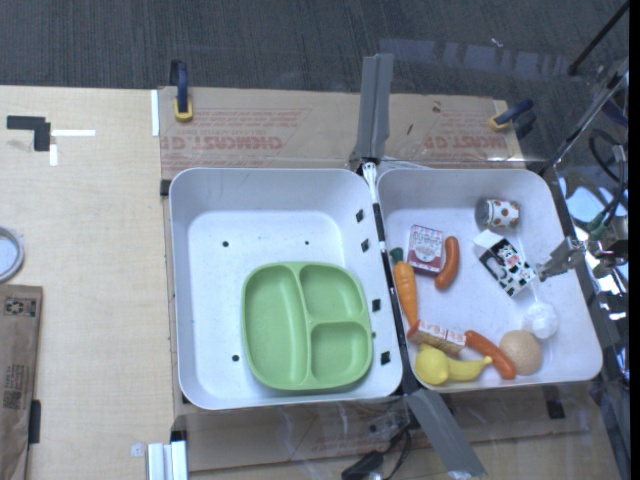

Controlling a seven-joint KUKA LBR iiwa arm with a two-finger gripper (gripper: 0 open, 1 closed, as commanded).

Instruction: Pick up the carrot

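Observation:
The carrot [404,293] is orange with a small green top at its far end. It lies lengthwise against the left wall of the right bin [560,218], pointing towards the front. A red and white box [426,248] sits just right of its top, and a wrapped snack bar [440,337] touches its near tip.
The right bin also holds a sausage [447,262], a small can [497,212], a black and white carton [505,265], a white lump [540,319], a bread roll [521,351], a red pepper [490,353] and a banana [450,368]. A green divided plate [305,323] lies in the left bin [200,268].

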